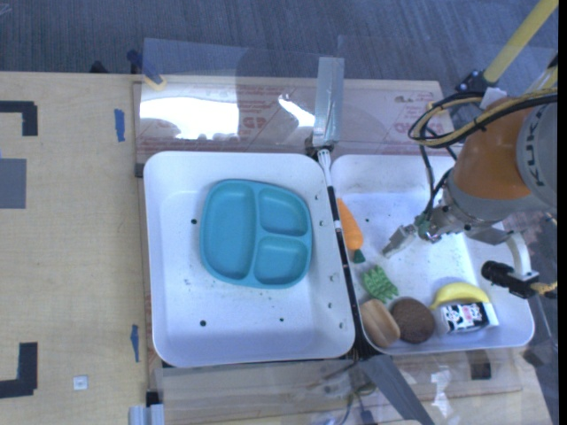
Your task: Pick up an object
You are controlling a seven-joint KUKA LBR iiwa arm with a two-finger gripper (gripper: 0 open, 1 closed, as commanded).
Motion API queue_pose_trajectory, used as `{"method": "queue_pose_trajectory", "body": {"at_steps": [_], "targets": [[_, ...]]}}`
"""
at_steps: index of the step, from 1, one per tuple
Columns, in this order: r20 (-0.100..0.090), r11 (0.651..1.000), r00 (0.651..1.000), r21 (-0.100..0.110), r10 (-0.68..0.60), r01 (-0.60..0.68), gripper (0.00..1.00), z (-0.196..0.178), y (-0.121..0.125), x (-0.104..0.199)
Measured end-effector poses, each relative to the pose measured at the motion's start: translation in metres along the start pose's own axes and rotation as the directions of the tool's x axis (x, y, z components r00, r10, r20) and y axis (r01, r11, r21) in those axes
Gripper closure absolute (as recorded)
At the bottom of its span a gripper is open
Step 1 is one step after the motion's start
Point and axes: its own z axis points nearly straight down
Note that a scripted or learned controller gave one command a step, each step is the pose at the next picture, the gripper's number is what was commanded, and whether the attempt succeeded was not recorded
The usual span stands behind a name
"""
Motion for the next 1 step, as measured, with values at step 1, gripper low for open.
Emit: {"method": "queue_pose_trajectory", "body": {"at_steps": [1], "targets": [[0.004,1.000,1.000,-0.010,0.000,0.000,1.00,-0.0128,0.0034,-0.0004]]}}
